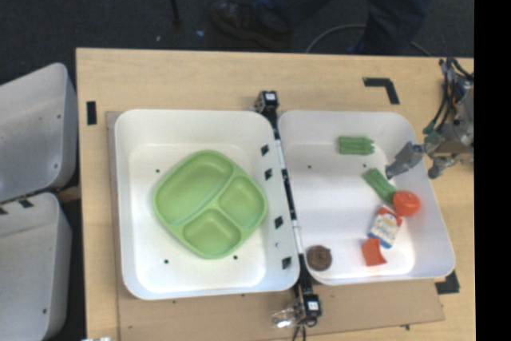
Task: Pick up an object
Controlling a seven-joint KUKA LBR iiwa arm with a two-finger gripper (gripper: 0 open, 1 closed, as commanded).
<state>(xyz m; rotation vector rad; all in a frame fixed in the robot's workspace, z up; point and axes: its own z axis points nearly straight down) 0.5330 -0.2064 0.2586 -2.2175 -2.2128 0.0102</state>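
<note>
Two shallow white bins sit side by side on the bench. The left bin (132,267) carries a green divided plate (209,204) lying flat near its middle. The right bin (319,196) holds the loose objects: a green block (355,144) toward its far edge, a second green piece (380,184) lying at a slant near the right wall, an orange round object (406,203) just beside that piece, a small white carton (385,226) touching or nearly touching the orange one, a red block (374,251) just beside the carton toward the near edge, and a brown round object (319,256) in the near left corner. The gripper (419,161) hangs at the right wall of the right bin, its jaws spread apart with nothing between them; one dark finger (403,160) points down toward the slanted green piece, close above it.
</note>
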